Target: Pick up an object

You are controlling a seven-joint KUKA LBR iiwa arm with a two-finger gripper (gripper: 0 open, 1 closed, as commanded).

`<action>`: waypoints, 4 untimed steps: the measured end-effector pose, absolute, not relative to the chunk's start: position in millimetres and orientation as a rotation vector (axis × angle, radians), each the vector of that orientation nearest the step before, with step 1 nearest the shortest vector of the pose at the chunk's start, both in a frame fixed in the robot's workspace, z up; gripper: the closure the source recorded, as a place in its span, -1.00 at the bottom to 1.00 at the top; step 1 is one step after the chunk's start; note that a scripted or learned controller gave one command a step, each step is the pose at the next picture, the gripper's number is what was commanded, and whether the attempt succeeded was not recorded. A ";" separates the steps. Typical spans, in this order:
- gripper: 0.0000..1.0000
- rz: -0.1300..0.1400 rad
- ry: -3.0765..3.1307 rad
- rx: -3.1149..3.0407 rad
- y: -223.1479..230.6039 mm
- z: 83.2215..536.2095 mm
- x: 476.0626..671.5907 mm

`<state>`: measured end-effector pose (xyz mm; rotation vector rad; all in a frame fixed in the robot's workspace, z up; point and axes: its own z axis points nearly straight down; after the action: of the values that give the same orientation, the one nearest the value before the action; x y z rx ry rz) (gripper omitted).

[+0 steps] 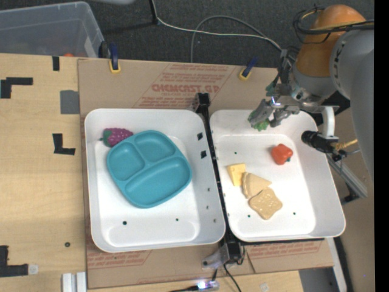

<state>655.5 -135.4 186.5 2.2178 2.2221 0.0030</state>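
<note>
My gripper (266,118) hangs over the back edge of the right bin (322,218). It is shut on a small green object (262,126), which shows between the fingertips. In the same bin, a red pepper-like toy (281,154) lies to the right. A yellow cheese wedge (236,174), a tan bread slice (256,183) and a brown cracker (265,204) lie close together near the middle.
The left bin (152,233) holds a teal divided plate (149,167) with a purple grape bunch (116,136) at its back left edge. A black divider (211,163) runs between the bins. A clear plastic tub (48,29) stands at the far back left.
</note>
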 end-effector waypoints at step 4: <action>1.00 -0.005 2.228 2.220 8.0 219.8 584.4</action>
<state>584.4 8.0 219.8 2.2197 2.2283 -0.0052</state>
